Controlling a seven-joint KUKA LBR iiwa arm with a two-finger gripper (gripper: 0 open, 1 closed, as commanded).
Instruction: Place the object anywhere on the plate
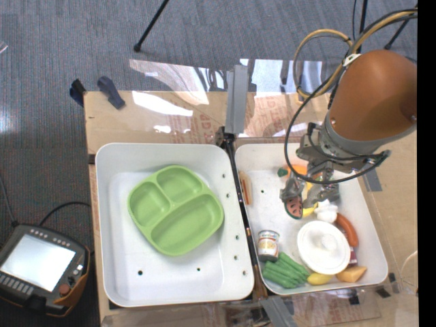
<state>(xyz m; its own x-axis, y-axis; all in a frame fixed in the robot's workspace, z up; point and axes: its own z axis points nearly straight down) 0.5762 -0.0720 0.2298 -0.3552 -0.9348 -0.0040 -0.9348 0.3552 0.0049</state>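
Claw (304, 196) hangs low over the right bin (262, 162), right of the green plate (176, 210), perhaps touching the watermelon slice (293, 207); its grip I cannot tell.

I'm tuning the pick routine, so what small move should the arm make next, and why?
Probably a short, straight descent. The gripper hovers in the right bin over the watermelon slice and other toy food, while the green plate in the left bin has nothing on it.
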